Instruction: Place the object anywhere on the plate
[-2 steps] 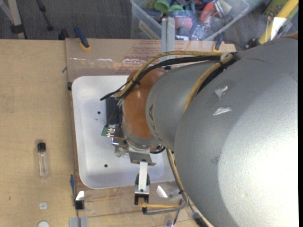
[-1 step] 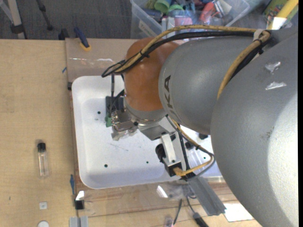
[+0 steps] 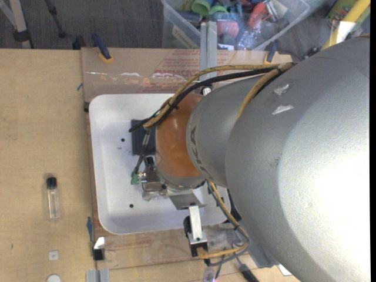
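The grey arm (image 3: 282,157) is looming nearest, blocking most of the white bin (image 3: 111,157) on the counter (image 3: 35,128). Its claw (image 3: 141,178) is hanging over the bin; the plate and object are hidden. Beyond, a clear tub (image 3: 235,10) is holding colourful items.

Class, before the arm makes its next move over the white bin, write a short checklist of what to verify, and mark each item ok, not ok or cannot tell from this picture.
1. Arm is over the white bin: ok.
2. Plate location confirmed: cannot tell, the arm covers most of the bin.
3. Object seen held by the hand: cannot tell.
4. Cables along the wrist hang free of the bin wall: ok.
5. Small vial on the bench lies outside the bin: ok.
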Robot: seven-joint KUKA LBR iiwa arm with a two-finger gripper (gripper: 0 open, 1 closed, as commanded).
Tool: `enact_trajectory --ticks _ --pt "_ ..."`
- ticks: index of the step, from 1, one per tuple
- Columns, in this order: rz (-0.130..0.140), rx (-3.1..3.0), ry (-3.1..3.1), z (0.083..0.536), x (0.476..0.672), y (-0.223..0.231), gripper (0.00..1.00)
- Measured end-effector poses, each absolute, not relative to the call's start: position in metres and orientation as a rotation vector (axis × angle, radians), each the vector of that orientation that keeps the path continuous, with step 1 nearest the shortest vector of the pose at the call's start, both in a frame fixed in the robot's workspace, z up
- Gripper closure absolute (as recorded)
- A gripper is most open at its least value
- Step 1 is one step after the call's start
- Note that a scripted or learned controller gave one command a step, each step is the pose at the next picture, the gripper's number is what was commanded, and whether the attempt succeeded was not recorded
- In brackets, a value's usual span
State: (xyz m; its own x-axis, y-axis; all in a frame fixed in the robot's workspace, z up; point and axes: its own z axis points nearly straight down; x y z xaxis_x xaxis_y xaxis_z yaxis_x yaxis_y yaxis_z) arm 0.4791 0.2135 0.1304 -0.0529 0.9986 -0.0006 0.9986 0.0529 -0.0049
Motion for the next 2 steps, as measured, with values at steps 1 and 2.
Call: enact_trajectory --ticks 1,2 --pt "-0.010 -1.587 -2.712 0.090 0.481 0.200 1.00" --pt "-0.012 -1.040 -2.971 0.090 0.516 0.200 1.00"
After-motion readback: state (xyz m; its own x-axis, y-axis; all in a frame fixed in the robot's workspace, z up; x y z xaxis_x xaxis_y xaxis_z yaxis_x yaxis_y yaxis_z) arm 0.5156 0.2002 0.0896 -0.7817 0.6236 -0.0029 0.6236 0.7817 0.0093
